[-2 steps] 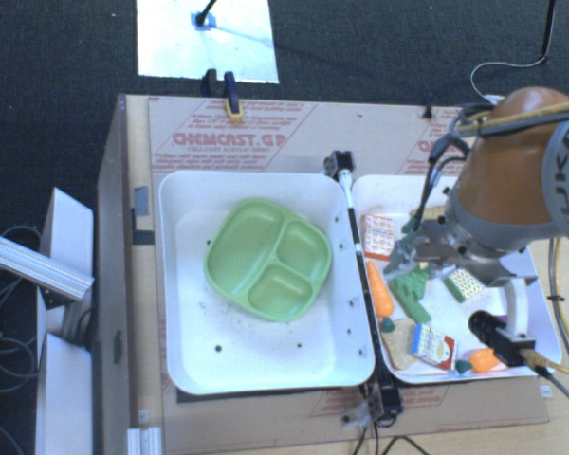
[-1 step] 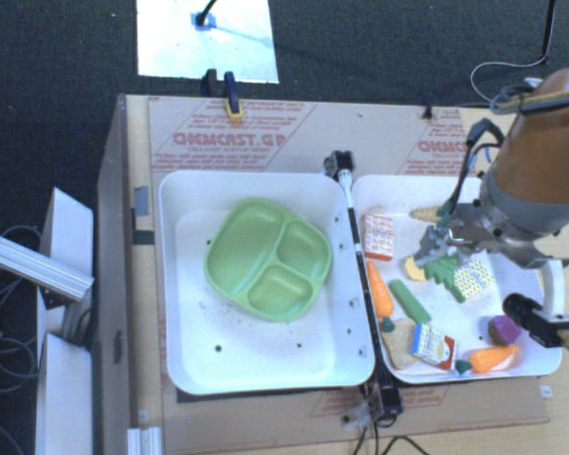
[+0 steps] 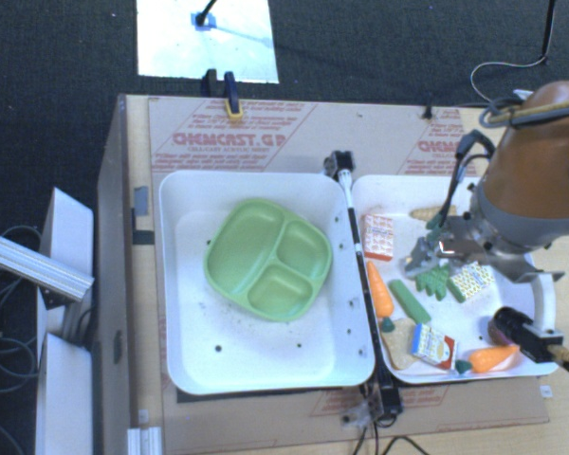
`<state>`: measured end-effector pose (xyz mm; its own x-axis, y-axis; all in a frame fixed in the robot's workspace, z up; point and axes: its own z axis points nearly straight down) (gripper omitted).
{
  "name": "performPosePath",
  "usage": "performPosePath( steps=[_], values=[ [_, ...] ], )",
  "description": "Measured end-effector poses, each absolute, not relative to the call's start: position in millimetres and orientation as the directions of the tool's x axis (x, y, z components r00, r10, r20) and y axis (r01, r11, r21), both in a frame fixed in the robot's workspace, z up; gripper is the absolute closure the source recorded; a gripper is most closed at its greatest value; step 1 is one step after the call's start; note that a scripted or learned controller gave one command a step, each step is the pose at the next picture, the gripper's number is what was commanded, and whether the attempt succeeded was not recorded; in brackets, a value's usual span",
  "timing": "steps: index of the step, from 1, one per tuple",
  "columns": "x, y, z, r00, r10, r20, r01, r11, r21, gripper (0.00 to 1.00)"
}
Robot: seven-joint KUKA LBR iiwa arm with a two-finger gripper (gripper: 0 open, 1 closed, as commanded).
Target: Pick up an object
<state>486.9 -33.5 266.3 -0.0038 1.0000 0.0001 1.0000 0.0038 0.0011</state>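
Observation:
My gripper [image 3: 425,257] hangs low over the middle of the right bin [image 3: 398,190], just above a green leafy toy [image 3: 436,282]. A red and white carton [image 3: 378,236] lies to its left. An orange carrot [image 3: 380,293] and a green cucumber [image 3: 410,302] lie in front of that carton. A pale yellow patterned box [image 3: 472,280] sits right of the leafy toy. Near the front edge are a blue and red carton [image 3: 432,345] and a second carrot [image 3: 492,358]. Nothing shows between the gripper's tips.
The left bin [image 3: 185,349] holds a green divided plate [image 3: 268,259]. A black-and-white bar [image 3: 354,235] runs along the seam between the bins. A tan piece [image 3: 423,214] lies at the back of the right bin. The arm's orange band [image 3: 541,159] looms over that bin's right side.

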Motion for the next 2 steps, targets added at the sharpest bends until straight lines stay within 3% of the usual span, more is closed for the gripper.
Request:
performPosePath(
  steps=[2],
  values=[
    [487.2,-22.0,265.9,-0.004,1.000,0.000,1.000,0.004,0.002,1.00]
  ],
)
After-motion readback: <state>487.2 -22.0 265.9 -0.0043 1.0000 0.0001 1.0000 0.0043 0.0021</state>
